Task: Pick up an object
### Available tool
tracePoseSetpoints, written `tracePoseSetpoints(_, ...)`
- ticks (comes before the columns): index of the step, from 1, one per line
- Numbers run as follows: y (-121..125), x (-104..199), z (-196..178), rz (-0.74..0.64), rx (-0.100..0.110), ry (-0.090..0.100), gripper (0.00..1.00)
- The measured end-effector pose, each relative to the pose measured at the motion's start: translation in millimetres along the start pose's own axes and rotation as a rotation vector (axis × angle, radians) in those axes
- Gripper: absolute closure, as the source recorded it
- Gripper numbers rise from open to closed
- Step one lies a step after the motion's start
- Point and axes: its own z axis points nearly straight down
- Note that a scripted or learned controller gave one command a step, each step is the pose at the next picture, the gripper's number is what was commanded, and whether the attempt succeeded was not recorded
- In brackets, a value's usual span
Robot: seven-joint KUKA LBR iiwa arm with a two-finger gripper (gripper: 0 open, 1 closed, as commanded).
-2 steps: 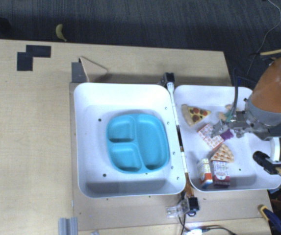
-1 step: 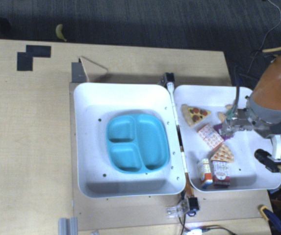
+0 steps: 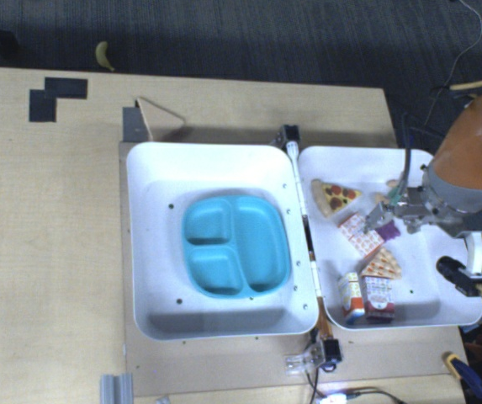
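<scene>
Over the right bin [image 3: 455, 308], tool [image 3: 384, 220] beside a pink-checked packet [image 3: 361, 235] (grip perhaps spread, unclear).

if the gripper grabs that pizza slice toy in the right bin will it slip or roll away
The flat triangular pizza slice toy lies flat on the right white bin floor, so rolling seems unlikely. It looks thin and low, so fingers may struggle to get under its edges. It probably weighs little and could slide when nudged.

Open floor along right bin [image 3: 409, 162] far edge; near edge crowded by waffle [image 3: 381, 264], bottle [image 3: 353, 296], carton [image 3: 379, 296]; pizza slice [image 3: 334, 197] near left wall
</scene>
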Motion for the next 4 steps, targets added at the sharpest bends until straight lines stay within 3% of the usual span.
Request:
tracePoseSetpoints(1,-51,26,43,0.008,0.013,0.0,0.0)
tracePoseSetpoints(2,-48,27,31,0.006,0.006,-0.001,1.0)
tracePoseSetpoints(3,-27,105,-55,0.003,0.017,0.002,1.0)
tracePoseSetpoints(4,-17,158,-71,0.003,0.019,0.002,1.0)
